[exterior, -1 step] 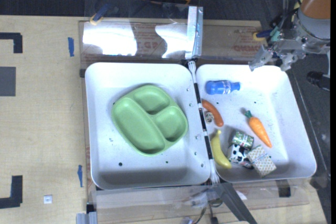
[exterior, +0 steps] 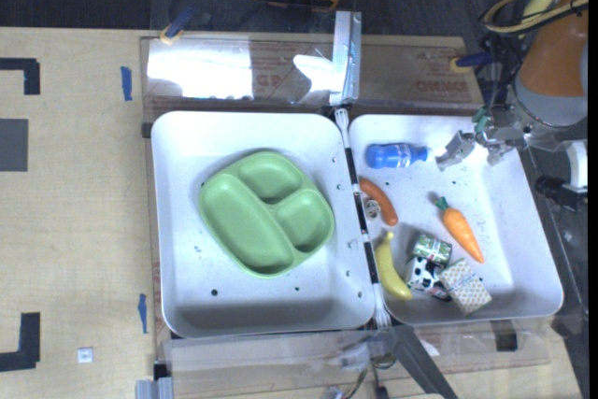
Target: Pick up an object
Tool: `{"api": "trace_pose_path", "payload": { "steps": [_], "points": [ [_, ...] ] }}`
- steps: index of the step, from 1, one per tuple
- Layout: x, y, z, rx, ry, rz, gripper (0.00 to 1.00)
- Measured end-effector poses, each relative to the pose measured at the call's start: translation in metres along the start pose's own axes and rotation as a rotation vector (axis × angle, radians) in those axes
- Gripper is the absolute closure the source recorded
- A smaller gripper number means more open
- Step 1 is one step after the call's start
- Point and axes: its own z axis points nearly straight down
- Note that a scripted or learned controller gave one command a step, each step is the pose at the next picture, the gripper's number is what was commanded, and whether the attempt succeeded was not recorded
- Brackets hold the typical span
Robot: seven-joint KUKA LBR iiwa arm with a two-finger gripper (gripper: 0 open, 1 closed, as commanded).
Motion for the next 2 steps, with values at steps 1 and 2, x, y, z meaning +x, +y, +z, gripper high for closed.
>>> {"api": "trace_pose_path", "payload": {
  "steps": [1, 2],
  "points": [
    [0.027, -0.032, -0.012, 0.001, 0.002, -0.142, 0.00],
    [-0.007, -0.056, 0.065, -0.001, 0.000, -0.042, 0.00]
  ]
}}
